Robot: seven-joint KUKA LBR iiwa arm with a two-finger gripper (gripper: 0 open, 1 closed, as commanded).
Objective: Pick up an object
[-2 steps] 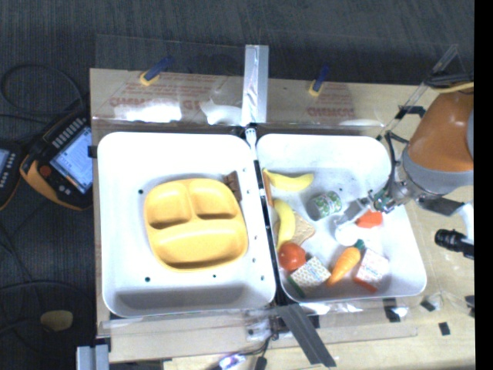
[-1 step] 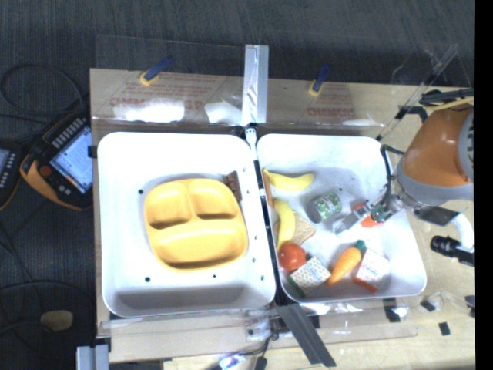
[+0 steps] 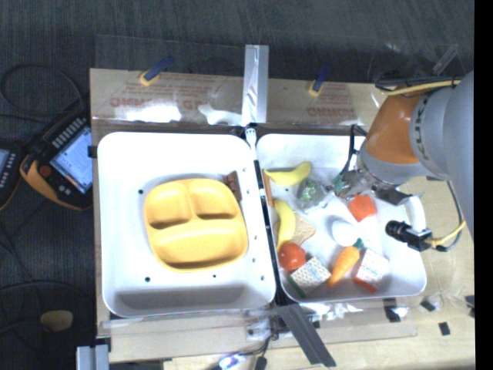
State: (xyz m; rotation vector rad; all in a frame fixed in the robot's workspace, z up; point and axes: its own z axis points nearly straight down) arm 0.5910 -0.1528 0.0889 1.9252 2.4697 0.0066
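Carrot (image 3: 346, 263) — tip toward lower-left

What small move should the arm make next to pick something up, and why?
Probably a short drop straight down. The gripper sits low in the right bin, near its far right side, close by an orange-red block and a white egg-like piece. Nothing can be seen between its fingers, so I would lower it onto the block before closing.
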